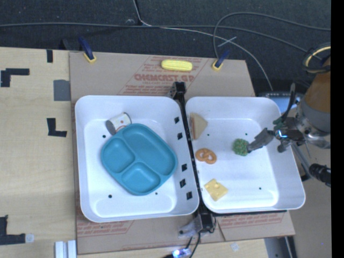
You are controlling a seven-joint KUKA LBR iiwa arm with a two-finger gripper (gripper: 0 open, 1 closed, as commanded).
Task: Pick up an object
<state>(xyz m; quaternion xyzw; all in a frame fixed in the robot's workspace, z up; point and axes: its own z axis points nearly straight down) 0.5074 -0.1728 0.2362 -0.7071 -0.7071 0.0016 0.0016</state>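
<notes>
In the right bin (269,107), the broccoli piece (241,147) lies touching the tip of the end effector (262,140), which reaches in from the bin's right rim. Whether it grips cannot be told. A pretzel (205,155) lies left of the broccoli

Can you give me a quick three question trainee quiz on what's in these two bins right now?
1. True or false: the blue divided plate lies in the left bin.
2. Which item is nearest the gripper? A) pretzel B) broccoli piece C) cheese slice
3. Fill in: the yellow corn cob lies on the ____ behind the bins.

Key: 1 true; 2 B; 3 cardboard.
</notes>
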